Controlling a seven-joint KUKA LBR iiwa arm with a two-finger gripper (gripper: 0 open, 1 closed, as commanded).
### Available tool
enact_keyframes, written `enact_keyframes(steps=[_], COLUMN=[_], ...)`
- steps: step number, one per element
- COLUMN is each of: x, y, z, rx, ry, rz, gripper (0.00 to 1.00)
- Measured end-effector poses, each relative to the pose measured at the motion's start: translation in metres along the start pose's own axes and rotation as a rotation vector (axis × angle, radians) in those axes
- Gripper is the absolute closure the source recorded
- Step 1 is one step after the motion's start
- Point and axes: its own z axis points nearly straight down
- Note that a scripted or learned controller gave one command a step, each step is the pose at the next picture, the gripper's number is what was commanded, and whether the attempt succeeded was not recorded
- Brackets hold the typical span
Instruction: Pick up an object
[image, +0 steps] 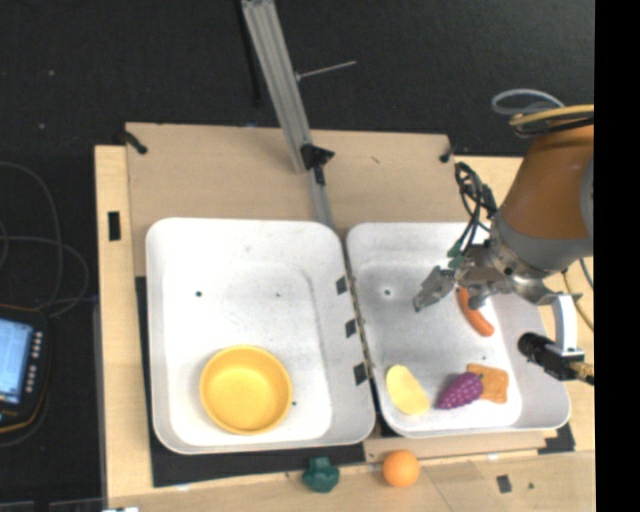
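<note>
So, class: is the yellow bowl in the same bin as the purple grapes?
No, the yellow bowl sits in the left bin, while the purple grapes lie in the right bin.

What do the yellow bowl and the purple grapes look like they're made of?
The round yellow bowl in the left white bin looks like smooth moulded plastic: uniform colour, soft sheen. The purple grape bunch in the right white bin is probably a plastic or rubber toy: bumpy, matte, evenly coloured. I can't confirm either.

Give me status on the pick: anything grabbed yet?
Nothing lifted so far. The gripper hangs low over the right bin, beside the carrot, with nothing visible between its fingers. The lemon, grapes and orange wedge piece lie untouched. Left: grasp and lift.
</note>
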Motion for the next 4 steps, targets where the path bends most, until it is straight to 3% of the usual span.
enact_keyframes(steps=[1,3,4], x=[0.000,-0.012,-0.013], y=[0.000,0.002,0.002], z=[0.000,0.122,0.130], rx=[-0.001,0.006,0.002], ry=[0.000,-0.002,-0.002], rz=[0.002,0.003,0.004], gripper=[0.00,0.00,0.00])
